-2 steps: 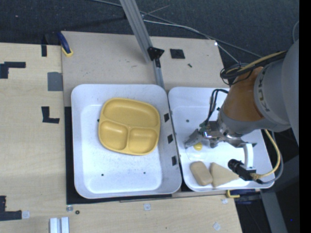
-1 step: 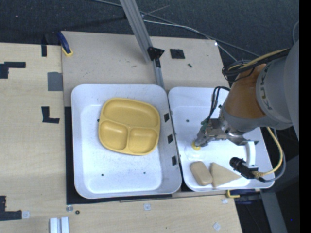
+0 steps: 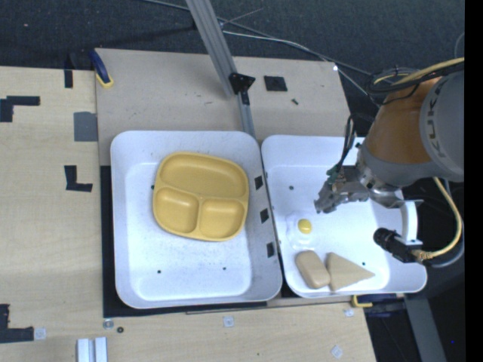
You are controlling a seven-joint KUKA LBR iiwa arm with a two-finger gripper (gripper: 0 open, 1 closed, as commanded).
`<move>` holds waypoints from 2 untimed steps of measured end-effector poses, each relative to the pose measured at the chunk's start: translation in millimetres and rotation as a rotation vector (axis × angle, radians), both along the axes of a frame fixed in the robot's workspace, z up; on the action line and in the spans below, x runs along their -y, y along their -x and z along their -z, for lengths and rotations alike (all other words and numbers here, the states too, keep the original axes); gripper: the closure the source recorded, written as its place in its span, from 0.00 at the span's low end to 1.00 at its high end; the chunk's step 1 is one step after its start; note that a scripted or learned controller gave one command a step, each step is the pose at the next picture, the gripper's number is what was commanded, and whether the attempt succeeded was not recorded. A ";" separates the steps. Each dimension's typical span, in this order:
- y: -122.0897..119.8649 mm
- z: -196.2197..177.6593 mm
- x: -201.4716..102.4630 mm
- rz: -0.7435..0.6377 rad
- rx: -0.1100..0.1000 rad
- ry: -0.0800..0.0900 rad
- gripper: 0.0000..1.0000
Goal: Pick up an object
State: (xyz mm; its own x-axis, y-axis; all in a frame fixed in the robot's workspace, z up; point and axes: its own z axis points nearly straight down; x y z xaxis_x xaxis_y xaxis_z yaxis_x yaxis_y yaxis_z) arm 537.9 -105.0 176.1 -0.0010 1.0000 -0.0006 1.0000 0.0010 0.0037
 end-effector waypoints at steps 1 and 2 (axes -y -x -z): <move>-5.0 -43.1 0.8 0.000 -0.001 0.000 1.00; -7.6 -85.5 -2.0 -0.001 -0.001 0.000 1.00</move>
State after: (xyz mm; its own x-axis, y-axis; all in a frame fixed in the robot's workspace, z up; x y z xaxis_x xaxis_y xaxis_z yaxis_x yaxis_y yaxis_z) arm 545.5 -103.0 261.6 -0.0017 1.0000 -0.0004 1.0000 0.0017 0.0032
